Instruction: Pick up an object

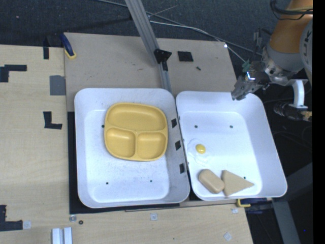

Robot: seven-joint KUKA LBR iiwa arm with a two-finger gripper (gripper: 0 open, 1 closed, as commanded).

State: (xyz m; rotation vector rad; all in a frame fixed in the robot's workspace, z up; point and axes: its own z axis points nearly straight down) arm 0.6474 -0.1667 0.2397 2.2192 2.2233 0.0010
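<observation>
Progress: nothing picked up yet; the whole grasp is left, as far as I can judge.
Arm: the gripper [242, 91] hangs over the top right corner of the right bin [264, 136].
Fingers: too dark and small to tell how far open; nothing seen between them.
Objects: a small yellow ball [200, 148] mid-bin, a tan roll [210, 181] and tan wedge [234, 182] touching at the near edge, all well apart from the fingers.
Left bin [91, 187]: holds a yellow divided plate [136, 131].

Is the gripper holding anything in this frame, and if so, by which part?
Nothing is held. The gripper is at the right-hand white bin's far rim, with no object between its fingers.
</observation>
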